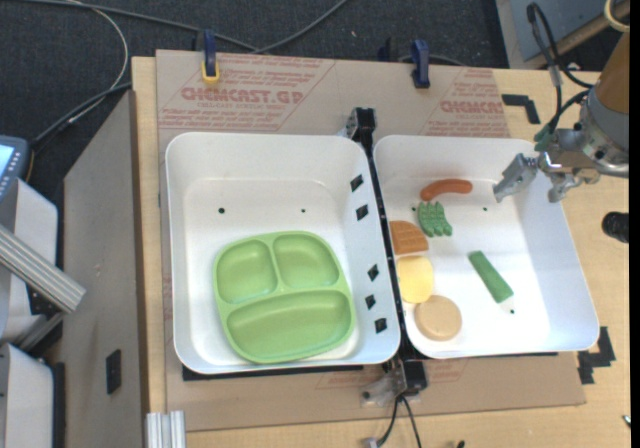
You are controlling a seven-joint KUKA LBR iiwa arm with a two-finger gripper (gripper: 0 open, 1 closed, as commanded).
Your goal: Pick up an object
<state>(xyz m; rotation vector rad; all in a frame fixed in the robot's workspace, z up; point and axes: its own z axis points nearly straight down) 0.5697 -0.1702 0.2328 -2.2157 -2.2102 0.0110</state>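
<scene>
The right bin [560,266] holds several toy foods: an orange-red sausage [446,189], a green ridged vegetable [434,219], a brown bread piece [407,236], a yellow piece [415,278], a tan round cookie [438,318] and a green stick [490,275]. My gripper [536,179] hangs over the bin's upper right part, to the right of the sausage. Its two fingers are spread apart with nothing between them.
The left bin [190,226] holds a light green divided plate [285,294]. A black divider with clips [368,226] runs between the bins. Two clamps [210,56] grip the cardboard base at the back. Cables lie on the dark floor behind.
</scene>
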